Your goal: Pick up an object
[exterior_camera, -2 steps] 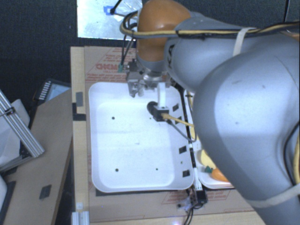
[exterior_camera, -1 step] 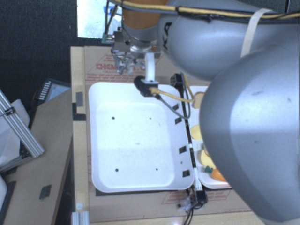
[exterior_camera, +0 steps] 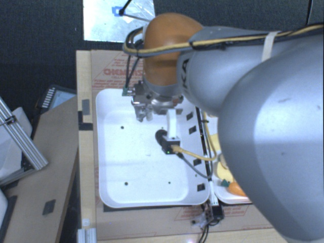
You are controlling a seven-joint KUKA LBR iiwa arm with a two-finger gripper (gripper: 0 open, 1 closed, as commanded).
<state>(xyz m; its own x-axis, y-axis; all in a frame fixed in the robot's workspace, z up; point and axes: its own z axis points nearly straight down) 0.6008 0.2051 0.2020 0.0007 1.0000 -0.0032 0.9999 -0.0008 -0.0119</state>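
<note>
1. A white bin [exterior_camera: 116, 186] sits on the left of the desk [exterior_camera: 61, 151], its floor bare apart from a few small dark dots.
2. The end effector [exterior_camera: 144, 116] hangs over the bin's far edge, fingers pointing down and close together, with nothing seen between them.
3. The grey arm [exterior_camera: 253, 95] with its orange band [exterior_camera: 164, 44] covers most of the right bin [exterior_camera: 225, 196].
4. An orange-and-yellow object [exterior_camera: 234, 187] peeks out in the right bin, well apart from the end effector.
</note>
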